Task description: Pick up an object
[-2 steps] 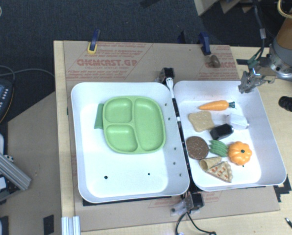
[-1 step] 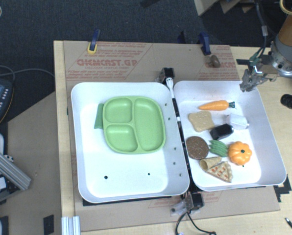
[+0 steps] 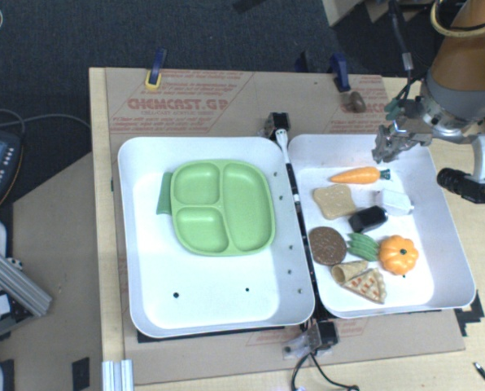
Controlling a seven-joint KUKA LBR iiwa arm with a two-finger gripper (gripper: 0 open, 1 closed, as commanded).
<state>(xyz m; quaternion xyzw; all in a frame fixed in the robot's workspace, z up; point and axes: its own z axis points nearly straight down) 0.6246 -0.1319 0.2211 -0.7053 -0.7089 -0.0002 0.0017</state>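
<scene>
My gripper (image 3: 384,155) hangs over the far part of the right bin (image 3: 450,251), just above the leafy end of an orange carrot (image 3: 354,176). Nothing shows between its fingers. Below the carrot lie a slice of toast (image 3: 333,200), a black block (image 3: 367,218), a white piece (image 3: 395,200), a brown round cookie (image 3: 327,245), a green vegetable (image 3: 363,246), an orange pumpkin (image 3: 398,254) and a pizza slice (image 3: 364,282).
The left bin (image 3: 145,283) holds a green divided plate (image 3: 222,206). Clamps (image 3: 154,70) sit on the cardboard board's far edge. The arm's grey and orange body (image 3: 462,63) stands at the upper right.
</scene>
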